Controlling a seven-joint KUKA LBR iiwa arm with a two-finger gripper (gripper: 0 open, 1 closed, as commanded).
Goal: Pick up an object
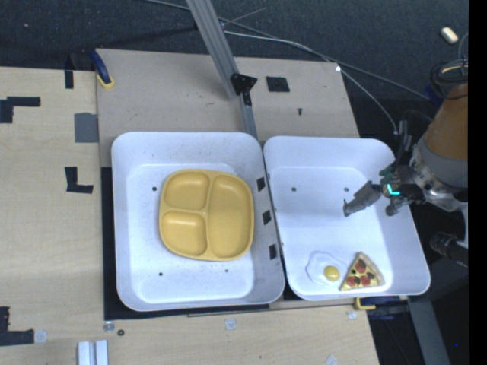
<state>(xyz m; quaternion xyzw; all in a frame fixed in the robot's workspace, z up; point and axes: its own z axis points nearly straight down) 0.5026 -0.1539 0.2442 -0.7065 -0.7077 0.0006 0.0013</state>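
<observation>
Far to the left of the pincer, in the left bin (pixel 129 204) on the table (pixel 167 90), lies a yellow divided plate (pixel 206 214) with three compartments. Below the pincer and slightly left, near the front edge of the right bin (pixel 319 154), a toy fried egg (pixel 326 268) sits just beside a toy pizza slice (pixel 361 273), both well apart from it. The pincer (pixel 356 202) hangs over the right side of the right bin with nothing between its fingers, though whether they are spread or closed cannot be told.
</observation>
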